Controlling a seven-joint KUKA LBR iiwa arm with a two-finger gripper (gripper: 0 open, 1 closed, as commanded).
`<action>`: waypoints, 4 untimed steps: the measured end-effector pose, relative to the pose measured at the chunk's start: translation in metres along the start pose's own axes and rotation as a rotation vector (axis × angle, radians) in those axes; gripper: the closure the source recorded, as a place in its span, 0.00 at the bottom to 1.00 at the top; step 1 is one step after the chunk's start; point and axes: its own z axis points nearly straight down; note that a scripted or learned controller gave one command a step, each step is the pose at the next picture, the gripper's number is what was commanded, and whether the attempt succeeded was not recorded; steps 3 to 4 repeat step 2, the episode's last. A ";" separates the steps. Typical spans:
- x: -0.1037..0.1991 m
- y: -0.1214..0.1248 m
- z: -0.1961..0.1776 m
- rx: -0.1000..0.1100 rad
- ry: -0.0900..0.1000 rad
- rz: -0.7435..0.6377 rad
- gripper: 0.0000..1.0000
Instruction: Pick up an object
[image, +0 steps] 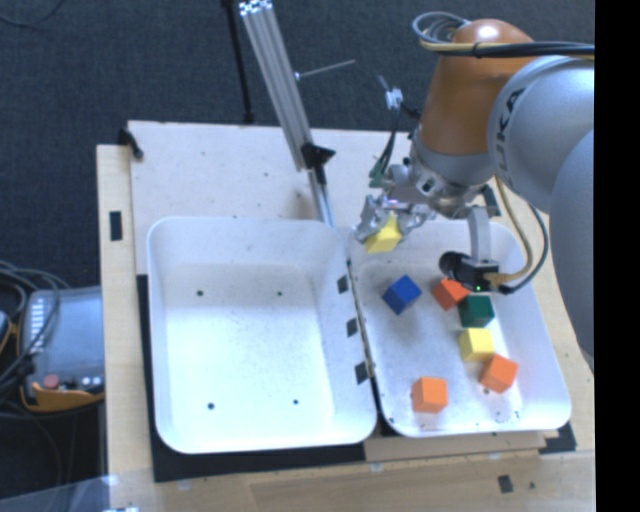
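- Gripper (384, 226) pinches a yellow block (382, 238), lifted above the right bin (545, 372) near its far-left corner.
- Risk: the pinch looks shallow, so the block could slip and drop onto the dividing rims.
- Left bin (180, 420) offers open room; blue block (402, 294) sits just below.

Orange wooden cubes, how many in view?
3, all in the right white bin: one at its near edge, one near the right corner, one partly hidden beside the green cube at.
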 end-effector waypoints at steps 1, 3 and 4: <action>0.055 0.001 0.006 0.003 -0.001 0.000 1.00; 0.107 -0.007 0.019 0.004 -0.001 0.001 1.00; 0.107 -0.007 0.019 0.004 -0.001 0.001 1.00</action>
